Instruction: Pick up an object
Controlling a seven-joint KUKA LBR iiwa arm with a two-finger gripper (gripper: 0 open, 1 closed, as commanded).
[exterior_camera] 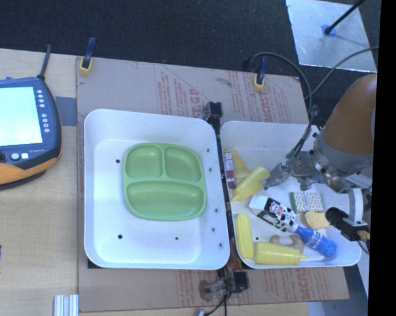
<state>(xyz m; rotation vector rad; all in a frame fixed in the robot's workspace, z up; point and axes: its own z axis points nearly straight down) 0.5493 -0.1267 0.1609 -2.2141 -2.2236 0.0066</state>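
A: Where does the claw sit right now?

B: It hangs low over the right shallow white bin, reaching in from the right below the grey arm with the orange band. Its metal tips point toward the yellow plastic banana-like piece near the bin's left wall. Whether the tips are spread or closed I cannot tell, and nothing shows between them.

A: What could it pick?

B: The right bin is crowded: that yellow piece, a black-and-white cow-patterned toy, a blue bottle-shaped toy, a long yellow block along the front wall, and a yellow corn cob. The left white bin holds just a green divided plastic plate.

A: How should it go about the grab?

B: I'd aim for the yellow piece just beside the tips. Straddle its narrow width, centre on its middle, and descend straight so the neighbouring cow toy isn't nudged. Close fully before lifting, then rise slowly to check it comes along.
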